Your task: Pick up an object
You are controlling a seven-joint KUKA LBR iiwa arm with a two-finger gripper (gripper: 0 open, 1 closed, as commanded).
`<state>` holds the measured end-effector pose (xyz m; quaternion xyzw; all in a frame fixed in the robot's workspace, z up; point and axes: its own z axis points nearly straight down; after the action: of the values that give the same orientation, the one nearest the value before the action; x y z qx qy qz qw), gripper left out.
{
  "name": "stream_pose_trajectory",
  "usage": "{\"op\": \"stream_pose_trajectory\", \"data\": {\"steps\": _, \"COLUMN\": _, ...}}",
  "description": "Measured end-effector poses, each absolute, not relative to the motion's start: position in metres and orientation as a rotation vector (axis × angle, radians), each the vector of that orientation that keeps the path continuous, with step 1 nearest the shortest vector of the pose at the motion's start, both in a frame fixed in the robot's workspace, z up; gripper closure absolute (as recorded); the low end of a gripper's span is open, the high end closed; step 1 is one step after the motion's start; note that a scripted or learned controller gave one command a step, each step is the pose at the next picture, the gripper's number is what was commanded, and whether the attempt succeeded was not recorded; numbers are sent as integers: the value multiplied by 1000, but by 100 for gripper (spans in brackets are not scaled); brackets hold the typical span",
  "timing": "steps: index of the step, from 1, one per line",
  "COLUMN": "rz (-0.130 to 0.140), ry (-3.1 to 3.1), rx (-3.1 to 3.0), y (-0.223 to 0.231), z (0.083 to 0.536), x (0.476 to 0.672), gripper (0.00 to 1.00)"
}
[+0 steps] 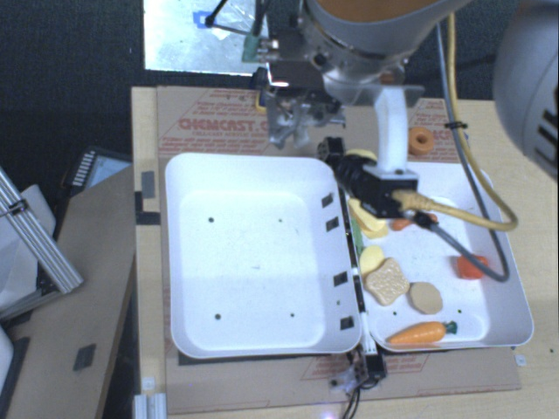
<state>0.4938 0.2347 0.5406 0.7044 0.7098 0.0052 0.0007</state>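
My gripper [290, 131] hangs above the bench just beyond the far rim of the left white bin [201, 260], with nothing visibly held in it. The right white bin [507, 308] holds several toy foods: an orange carrot [419, 333] by the near wall, a square tan cracker [387, 282], a round tan biscuit [426, 298], a pale yellow piece [372, 257], a yellow banana-like piece [372, 225] and a red-orange piece [472, 266]. All of them lie to the right of and nearer than the gripper.
A black box [377, 188] on a white bracket hangs over the right bin's far left corner, trailing a yellow cable [467, 219] and a grey one across the bin. An orange ring [422, 140] lies on the bench behind the right bin. Black clips join the two bins.
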Motion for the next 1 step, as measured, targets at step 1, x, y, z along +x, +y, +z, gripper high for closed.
{"op": "stream_pose_trajectory", "data": {"steps": 1, "rz": 1, "ry": 2216, "rx": 2225, "y": 170, "z": 533, "x": 494, "gripper": 100}}
